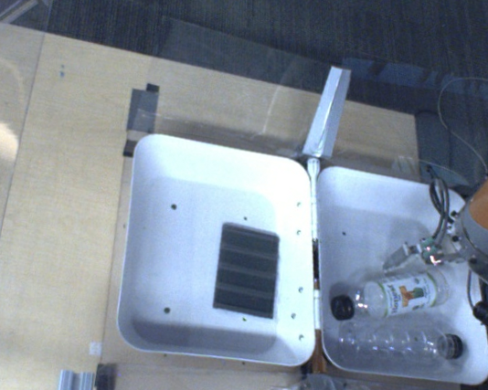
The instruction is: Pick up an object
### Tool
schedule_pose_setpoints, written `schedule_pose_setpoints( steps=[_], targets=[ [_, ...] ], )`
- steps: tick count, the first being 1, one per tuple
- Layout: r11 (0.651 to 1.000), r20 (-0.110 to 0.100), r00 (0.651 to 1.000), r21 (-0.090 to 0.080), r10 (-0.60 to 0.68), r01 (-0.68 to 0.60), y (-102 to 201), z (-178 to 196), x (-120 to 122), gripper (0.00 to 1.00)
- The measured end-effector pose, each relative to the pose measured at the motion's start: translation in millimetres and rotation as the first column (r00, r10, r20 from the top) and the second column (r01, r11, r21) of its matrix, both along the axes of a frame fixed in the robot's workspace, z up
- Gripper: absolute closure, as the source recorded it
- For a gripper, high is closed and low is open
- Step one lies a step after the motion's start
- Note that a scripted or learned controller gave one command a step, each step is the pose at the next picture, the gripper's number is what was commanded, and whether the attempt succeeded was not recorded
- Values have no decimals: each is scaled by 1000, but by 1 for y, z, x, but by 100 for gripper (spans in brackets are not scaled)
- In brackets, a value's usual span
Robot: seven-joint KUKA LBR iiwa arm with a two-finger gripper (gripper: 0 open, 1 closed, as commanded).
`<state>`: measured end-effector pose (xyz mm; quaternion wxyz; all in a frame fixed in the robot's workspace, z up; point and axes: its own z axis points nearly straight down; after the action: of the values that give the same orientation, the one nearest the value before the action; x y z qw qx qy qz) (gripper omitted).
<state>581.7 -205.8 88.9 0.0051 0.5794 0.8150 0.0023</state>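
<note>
Although two bottles share the right bin [345, 197], the one along its near edge is the harder target: a clear plastic bottle [396, 340] lying on its side, its dark cap pointing toward the near right corner, so transparent that it nearly melts into the white floor. It looks empty, hence light, thin-walled and liable to dent or squirt away under a pinch.

Just beyond it lies the labelled bottle [394, 296], also on its side and slightly slanted, dark cap toward the bin's left wall, a white label with orange and green print around its middle. It likely handles much the same: light, smooth, round, ready to roll. The best hold would seem to be across the body at the label, jaws square to its long axis, not at the tapering neck.

Further back, toward the right wall, the gripper [427, 252] hangs low over the bin floor beside that bottle's base end; whether it is spread or pressed together I cannot tell.

Across the dividing wall, the left bin [164, 176] carries a dark ribbed rectangular pad [248, 270] lying flat near its right side.
</note>
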Motion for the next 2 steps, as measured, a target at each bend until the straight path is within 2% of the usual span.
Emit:
schedule_pose_setpoints(
  steps=[1, 2],
  targets=[
    [998, 3, 998, -1, 61, -61, 0, 1, -37, 0],
    [961, 7, 961, -1, 276, -276, 106, 2, -89, 0]
  ],
)
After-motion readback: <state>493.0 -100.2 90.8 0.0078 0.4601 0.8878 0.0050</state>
